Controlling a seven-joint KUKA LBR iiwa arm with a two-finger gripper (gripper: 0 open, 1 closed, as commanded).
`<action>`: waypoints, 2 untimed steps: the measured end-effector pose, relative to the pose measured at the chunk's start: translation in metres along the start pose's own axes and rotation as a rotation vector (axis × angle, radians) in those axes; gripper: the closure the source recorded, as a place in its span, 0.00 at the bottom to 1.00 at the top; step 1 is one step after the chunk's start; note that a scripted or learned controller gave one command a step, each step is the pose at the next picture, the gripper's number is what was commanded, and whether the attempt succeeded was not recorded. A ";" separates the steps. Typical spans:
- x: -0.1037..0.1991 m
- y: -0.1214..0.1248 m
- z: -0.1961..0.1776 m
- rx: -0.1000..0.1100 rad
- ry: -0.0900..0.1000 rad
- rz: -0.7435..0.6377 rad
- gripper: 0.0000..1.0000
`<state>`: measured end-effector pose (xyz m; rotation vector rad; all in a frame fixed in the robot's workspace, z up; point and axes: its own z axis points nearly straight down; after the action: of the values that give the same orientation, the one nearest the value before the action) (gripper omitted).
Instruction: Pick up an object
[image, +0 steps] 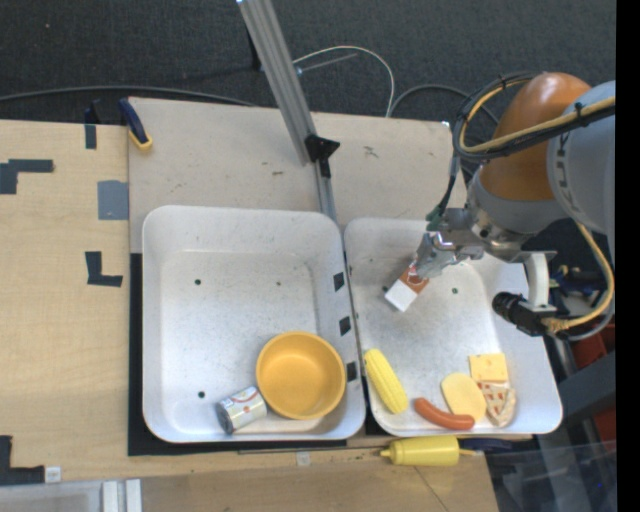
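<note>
My gripper (428, 266) hangs over the upper middle of the right bin (530, 415). A small white box with an orange end (403, 292) sits tilted at the fingertips, its orange end gripped between the fingers. In the front of that bin lie a yellow corn cob (385, 380), a red sausage (443, 414), a pale yellow slice (463, 393) and a pizza wedge (493, 388). The left bin (170, 300) holds a yellow bowl (300, 375) and a small tin can (240, 408) on its side.
A yellow mustard bottle (425, 452) lies on the bench just in front of the right bin. A slanted metal pole (285, 80) comes down to the bins' shared rear edge. Black cables and hardware (530, 312) crowd the right bin's right side.
</note>
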<state>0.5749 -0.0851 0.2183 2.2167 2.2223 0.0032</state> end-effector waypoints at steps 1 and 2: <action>0.005 0.010 -0.054 -0.001 0.000 0.000 1.00; 0.063 0.007 -0.037 0.006 0.002 -0.004 1.00</action>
<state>0.5813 -0.0220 0.2551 2.2158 2.2306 -0.0017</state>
